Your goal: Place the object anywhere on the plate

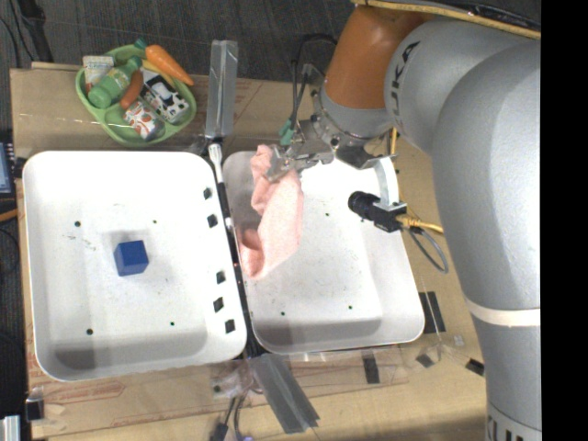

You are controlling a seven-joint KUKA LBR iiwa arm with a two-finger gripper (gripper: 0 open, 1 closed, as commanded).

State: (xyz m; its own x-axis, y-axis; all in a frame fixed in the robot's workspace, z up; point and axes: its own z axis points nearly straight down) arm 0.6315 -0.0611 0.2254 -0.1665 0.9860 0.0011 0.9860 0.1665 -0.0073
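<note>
The grey arm with the orange band [367, 53] reaches in over the far edge of the right shallow white bin [367, 301]. Its two-finger claw [292, 157] sits above the far left corner of that bin, closed on the top edge of a soft pink cloth [276, 214]; the cloth shows between the fingers. The cloth hangs down from the claw in a long fold along the left wall of the right bin, its lower end lying near the middle of that wall.

The left shallow white bin [55, 246] holds a small blue cube [131, 257], left of its centre and well apart from the cloth.

A green plastic bowl [101, 122] filled with toy food stands on the desk [55, 90] near the far left corner, just beyond the left bin.
</note>
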